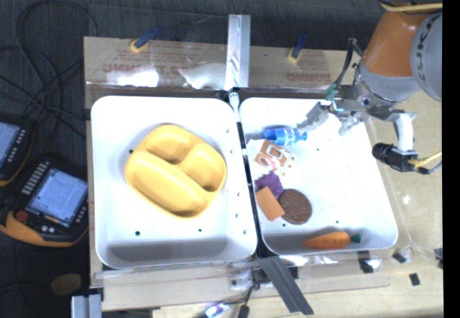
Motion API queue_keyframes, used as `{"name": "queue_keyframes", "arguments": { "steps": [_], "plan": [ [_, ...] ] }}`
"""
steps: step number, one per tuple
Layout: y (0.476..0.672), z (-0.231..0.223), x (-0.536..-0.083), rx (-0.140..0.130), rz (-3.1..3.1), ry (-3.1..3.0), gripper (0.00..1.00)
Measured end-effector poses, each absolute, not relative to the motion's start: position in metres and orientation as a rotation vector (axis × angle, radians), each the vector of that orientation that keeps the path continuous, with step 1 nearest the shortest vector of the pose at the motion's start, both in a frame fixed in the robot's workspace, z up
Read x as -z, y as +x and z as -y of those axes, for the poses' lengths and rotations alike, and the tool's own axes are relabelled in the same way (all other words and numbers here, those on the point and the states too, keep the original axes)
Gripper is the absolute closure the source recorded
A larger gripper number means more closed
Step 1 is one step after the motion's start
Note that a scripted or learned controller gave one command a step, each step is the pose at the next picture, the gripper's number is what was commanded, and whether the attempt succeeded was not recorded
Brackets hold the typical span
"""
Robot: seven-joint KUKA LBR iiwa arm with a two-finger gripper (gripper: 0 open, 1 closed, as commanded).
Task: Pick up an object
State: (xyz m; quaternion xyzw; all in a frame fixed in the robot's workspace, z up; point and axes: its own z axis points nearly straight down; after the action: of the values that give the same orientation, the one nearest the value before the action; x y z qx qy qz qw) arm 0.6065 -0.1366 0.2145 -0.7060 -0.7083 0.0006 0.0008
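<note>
**Pick not yet made: gripper low over right bin, nothing lifted**

Dark carpet around a wooden bench bearing two shallow white bins side by side. Left of the central divider: left bin with a large yellow bun-shaped toy. Right of the divider: right bin with a blue bottle, a red-and-white packet, a purple lump, an orange block, a brown disc and a carrot, all lying on the bin floor. Grey arm with orange band reaching in far right of the divider, gripper just right of the blue bottle, near that bin's back wall. Finger state: cannot tell at this size and angle. Nothing visibly between them. Judged progress: early, approach only; grasp and lift left to do.
</note>
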Motion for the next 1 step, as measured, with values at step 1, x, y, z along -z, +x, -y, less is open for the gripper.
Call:
{"name": "queue_keyframes", "arguments": {
  "steps": [1],
  "plan": [
    [0.6302, 0.1102, -0.1189, 0.026, 2.488, -1.960, 0.00]
  ]
}}
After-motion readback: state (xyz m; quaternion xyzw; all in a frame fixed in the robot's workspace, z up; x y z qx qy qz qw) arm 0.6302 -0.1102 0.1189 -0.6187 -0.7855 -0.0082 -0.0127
